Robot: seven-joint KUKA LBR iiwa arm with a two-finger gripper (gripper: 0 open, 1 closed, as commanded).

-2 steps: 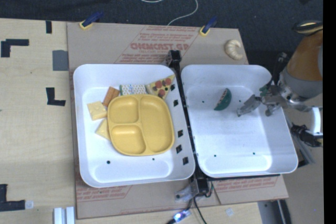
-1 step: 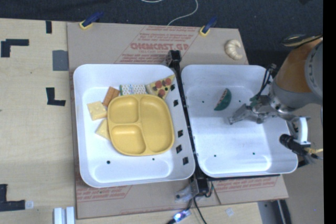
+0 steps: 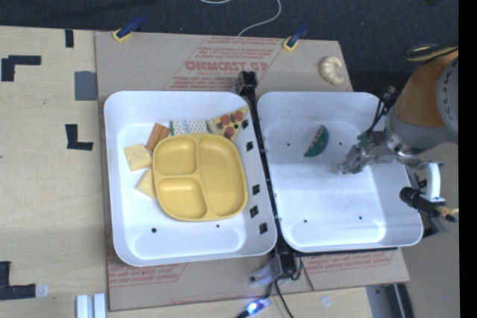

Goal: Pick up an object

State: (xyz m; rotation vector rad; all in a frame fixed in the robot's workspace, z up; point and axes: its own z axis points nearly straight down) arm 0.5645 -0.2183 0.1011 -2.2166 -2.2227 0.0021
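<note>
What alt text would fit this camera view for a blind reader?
A grey robot arm's gripper sits low in the right white bin, right of a small green watermelon-slice toy. The left white bin holds a yellow divided plate and toy food pieces.

yellow divided plate [image 3: 200, 176], white bins [image 3: 119, 160], green-and-red watermelon slice [image 3: 317, 142], tan crackers [image 3: 137, 157]

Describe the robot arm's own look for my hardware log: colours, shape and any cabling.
The arm is a rounded grey body with a broad orange band above the wrist. Below the wrist sits a grey metal gripper with slim fingers. A thin dark cable runs along the wrist section. A black fitting with a white part juts out lower down. No readable markings can be made out.
</note>
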